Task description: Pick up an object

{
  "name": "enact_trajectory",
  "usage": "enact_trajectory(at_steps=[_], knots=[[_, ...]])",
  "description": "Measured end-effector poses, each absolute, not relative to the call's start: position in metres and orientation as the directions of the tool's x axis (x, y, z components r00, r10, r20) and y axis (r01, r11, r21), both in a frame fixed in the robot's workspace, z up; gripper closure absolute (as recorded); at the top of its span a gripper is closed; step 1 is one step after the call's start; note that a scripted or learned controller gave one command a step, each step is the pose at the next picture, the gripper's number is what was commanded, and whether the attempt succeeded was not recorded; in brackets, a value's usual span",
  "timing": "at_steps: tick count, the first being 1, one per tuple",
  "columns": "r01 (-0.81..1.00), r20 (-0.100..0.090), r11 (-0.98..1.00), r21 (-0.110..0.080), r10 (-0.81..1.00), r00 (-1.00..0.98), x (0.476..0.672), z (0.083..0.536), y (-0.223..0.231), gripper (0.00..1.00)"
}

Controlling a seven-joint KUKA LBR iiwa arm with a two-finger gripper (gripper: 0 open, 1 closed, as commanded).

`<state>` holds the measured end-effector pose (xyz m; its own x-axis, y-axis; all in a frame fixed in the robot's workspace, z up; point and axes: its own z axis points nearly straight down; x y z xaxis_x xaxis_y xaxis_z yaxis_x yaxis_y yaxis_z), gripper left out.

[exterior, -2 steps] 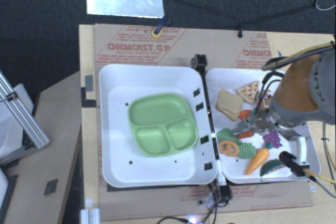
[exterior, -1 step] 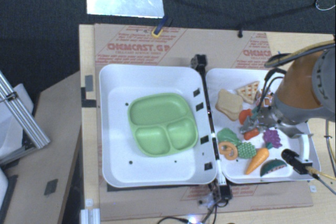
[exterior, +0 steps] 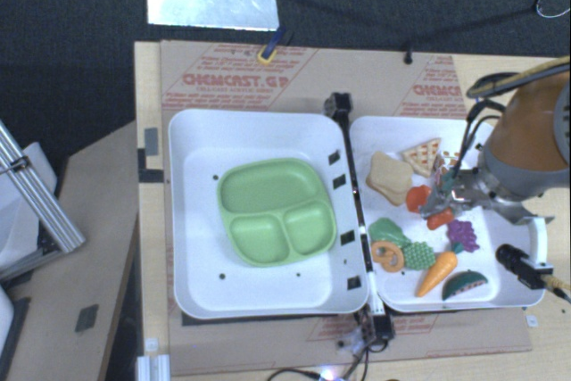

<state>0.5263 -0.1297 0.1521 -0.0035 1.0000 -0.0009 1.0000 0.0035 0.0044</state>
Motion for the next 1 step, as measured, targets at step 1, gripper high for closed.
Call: enact_trajectory(at_steps=[1], knots=[[1.000, -0.002, 0.004, 0.007, 1.000, -0.004, 0.5197, 0.2118, -0.1319, 1.00]])
